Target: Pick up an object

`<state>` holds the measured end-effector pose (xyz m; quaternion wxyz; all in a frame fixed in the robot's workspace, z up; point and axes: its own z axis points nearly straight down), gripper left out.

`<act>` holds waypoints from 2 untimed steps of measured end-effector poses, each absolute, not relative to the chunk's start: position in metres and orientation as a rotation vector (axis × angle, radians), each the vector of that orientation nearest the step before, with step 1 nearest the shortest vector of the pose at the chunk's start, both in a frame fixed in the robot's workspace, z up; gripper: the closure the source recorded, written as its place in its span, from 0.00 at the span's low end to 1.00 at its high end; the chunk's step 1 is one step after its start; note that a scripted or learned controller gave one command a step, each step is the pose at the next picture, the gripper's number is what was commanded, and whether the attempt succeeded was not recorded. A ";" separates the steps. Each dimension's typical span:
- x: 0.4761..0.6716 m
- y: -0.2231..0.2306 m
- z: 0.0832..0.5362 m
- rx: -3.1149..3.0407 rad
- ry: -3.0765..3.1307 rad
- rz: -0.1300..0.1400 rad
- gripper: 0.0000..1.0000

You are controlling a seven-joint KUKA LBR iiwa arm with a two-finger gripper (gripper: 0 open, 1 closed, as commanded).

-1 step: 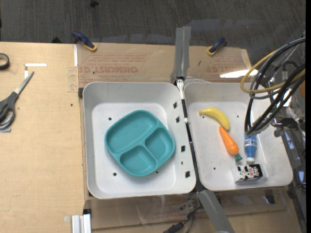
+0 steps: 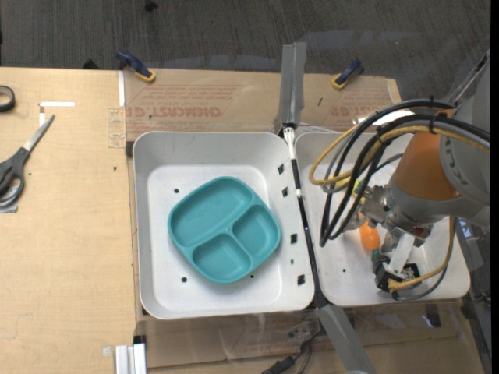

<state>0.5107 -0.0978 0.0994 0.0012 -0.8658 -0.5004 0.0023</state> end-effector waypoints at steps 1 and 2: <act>0.647 -0.042 0.192 -2.833 -1.362 0.005 0.00; 0.628 0.081 0.191 -2.834 -1.357 0.008 0.00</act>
